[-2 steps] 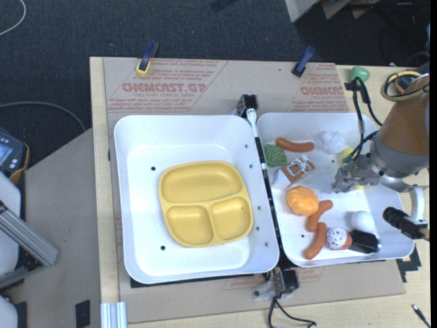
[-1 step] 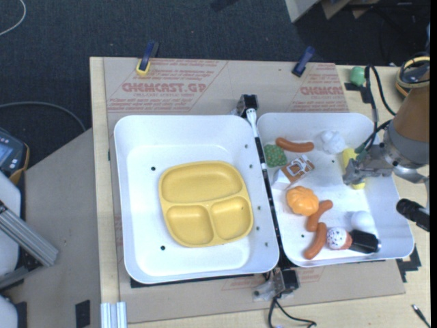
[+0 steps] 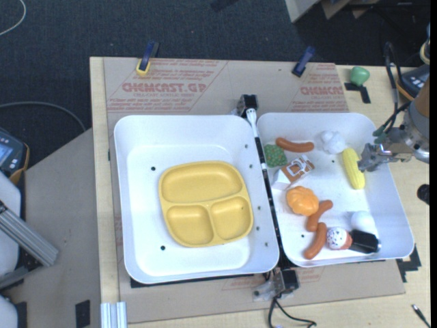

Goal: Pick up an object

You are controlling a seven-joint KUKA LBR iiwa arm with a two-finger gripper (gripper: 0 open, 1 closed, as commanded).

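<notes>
The bench [image 3: 102,183] carried two white bins side by side, and the toys lay in the right bin [image 3: 392,203]. Along that bin's near edge sat a black block [image 3: 364,241], a speckled ball [image 3: 336,237] just beside it, and a sausage [image 3: 315,241] slanting toward the near left corner. A white lump [image 3: 360,220] rested just behind the block. Farther in, an orange piece [image 3: 302,200] touched a second sausage [image 3: 319,214]. Toward the bin's left edge lay an orange-and-white item [image 3: 298,169] and a green piece [image 3: 275,156]. A corn cob [image 3: 352,167] lay near the right edge, with a white ball [image 3: 333,141] and a third sausage [image 3: 295,144] toward the far edge.

The left bin [image 3: 130,183] held a yellow tray [image 3: 203,202] with three compartments (one large, two small).

The gripper [image 3: 372,154] hung over the right bin's right edge, just beside the corn; whether it was released or clenched could not be told.

Across the bench's far edge, red print read "CHEMCAST GP" [image 3: 164,87]; the second printing [image 3: 319,89] by the right bin was too small to read.
</notes>
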